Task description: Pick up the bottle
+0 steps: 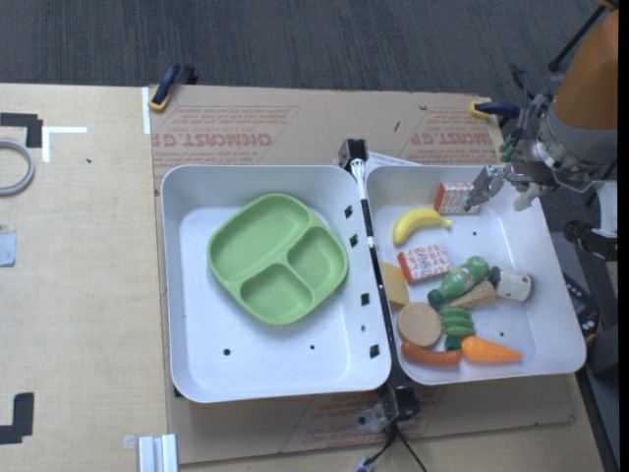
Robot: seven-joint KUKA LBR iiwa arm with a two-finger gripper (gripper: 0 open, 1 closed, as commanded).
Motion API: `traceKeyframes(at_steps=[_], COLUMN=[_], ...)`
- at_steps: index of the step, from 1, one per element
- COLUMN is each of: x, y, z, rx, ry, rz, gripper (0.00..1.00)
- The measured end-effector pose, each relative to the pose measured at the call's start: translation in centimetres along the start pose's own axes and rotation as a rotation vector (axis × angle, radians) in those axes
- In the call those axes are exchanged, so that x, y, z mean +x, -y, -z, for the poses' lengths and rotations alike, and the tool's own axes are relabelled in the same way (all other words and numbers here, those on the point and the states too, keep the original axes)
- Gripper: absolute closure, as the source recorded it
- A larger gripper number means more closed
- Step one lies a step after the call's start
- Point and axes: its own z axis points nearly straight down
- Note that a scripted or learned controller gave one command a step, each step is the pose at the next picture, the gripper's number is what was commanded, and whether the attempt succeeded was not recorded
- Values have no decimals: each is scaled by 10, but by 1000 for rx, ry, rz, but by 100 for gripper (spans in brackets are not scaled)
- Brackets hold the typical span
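Here the gripper hangs at the right bin's one o'clock; fingers' state unclear. The bottle lies toward six o'clock.

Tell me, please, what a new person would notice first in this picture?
The big green divided plate lies alone in the left bin. In the right bin, bright toy foods crowd the near side: a yellow banana, an orange carrot and the green bottle. The gripper hovers at that bin's far right corner.
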Motion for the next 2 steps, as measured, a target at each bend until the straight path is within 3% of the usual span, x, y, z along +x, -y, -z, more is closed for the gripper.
traceKeyframes(at_steps=[1, 2], x=[0, -33], y=[0, 88], z=[10, -11], rx=[0, 0], ry=[0, 0], rz=[2, -57], gripper=[100, 100])
